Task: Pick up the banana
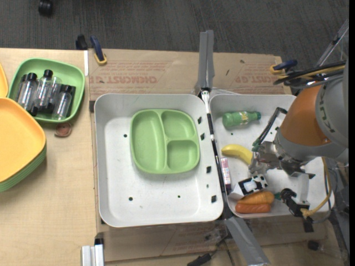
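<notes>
The banana (237,153) is found lying in the right bin (288,103), near its left wall, below a green bottle (241,118). The gripper (257,164) is positioned just beside the banana's right end (finger state cannot be determined).

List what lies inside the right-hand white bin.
A banana, green bottle, orange carrot-like toy and small black-and-white item. The arm covers the bin's right part.
</notes>
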### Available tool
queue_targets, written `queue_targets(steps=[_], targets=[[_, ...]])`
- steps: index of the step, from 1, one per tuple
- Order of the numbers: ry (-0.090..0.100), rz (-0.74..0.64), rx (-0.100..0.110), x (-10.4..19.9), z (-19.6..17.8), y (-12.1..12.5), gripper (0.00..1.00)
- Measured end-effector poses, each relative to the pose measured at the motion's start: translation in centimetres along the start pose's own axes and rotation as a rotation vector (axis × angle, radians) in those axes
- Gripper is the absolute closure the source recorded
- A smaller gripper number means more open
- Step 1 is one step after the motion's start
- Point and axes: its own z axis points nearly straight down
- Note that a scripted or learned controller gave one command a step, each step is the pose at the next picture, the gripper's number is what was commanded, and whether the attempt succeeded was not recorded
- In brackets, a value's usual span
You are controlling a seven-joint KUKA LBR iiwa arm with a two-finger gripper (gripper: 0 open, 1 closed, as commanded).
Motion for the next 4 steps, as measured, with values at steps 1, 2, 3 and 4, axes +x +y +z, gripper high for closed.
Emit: queue_targets(steps=[1, 2, 3, 4], targets=[[-0.002, -0.105, -0.002, 1.3, -0.1, 5.5, 1.0], [-0.003, -0.138, -0.001, 1.1, -0.1, 3.9, 1.0], [-0.003, -0.226, -0.003, -2.5, -9.3, 8.7, 1.0], [-0.001, -0.342, -0.003, -1.2, -0.1, 6.8, 1.0]])
